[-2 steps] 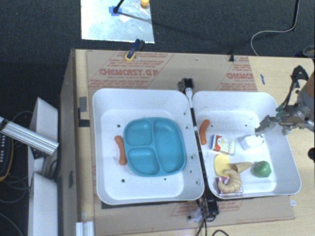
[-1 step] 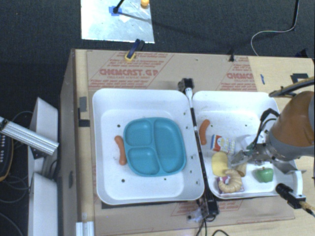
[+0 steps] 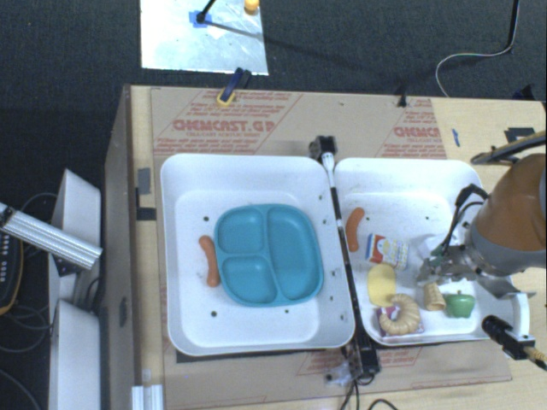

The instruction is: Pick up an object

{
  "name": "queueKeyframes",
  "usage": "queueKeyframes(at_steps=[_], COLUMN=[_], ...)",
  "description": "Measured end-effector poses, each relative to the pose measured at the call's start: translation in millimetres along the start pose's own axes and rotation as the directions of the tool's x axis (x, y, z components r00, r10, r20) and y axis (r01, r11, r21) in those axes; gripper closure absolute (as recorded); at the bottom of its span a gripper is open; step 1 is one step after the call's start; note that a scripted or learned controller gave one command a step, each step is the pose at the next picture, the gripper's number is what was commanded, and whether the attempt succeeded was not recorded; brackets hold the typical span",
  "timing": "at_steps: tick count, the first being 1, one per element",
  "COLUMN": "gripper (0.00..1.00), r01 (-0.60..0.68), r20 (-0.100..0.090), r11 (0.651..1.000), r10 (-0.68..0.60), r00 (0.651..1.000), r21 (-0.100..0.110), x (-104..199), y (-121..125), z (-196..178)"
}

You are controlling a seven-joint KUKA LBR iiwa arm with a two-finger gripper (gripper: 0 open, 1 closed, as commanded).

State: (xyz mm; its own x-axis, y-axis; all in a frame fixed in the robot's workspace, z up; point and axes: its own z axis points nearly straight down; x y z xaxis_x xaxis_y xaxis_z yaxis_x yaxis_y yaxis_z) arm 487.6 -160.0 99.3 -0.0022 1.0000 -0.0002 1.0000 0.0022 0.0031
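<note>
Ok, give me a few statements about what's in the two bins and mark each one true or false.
1. The blue divided plate sits in the left bin. True.
2. Two sausages lie in the right bin. False: one sausage lies in the right bin, another beside the plate in the left bin.
3. The gripper is over the right bin. True.
4. The green toy rests on the plate. False: it lies in the right bin.

- Cardboard sheet [image 3: 256, 122], printed in red, laid under both bins.
- Silver panel [image 3: 201, 24] seen beyond the cardboard sheet's far edge.
- Metal rail [image 3: 51, 233] placed well left of the cardboard sheet.
- White cable [image 3: 479, 54] beyond its far right corner.
</note>
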Motion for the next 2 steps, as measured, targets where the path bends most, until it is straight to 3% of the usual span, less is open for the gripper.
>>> queueKeyframes(at_steps=[1,2], gripper=[1.0,1.0], r01=[0.001,0.002], r20=[0.0,-0.001], r11=[1.0,1.0], r10=[-0.001,-0.002], r00=[1.0,1.0], r21=[0.0,0.001], x=[29.4,78.5], y=[0.2,39.4], z=[-60.8,-85.0])
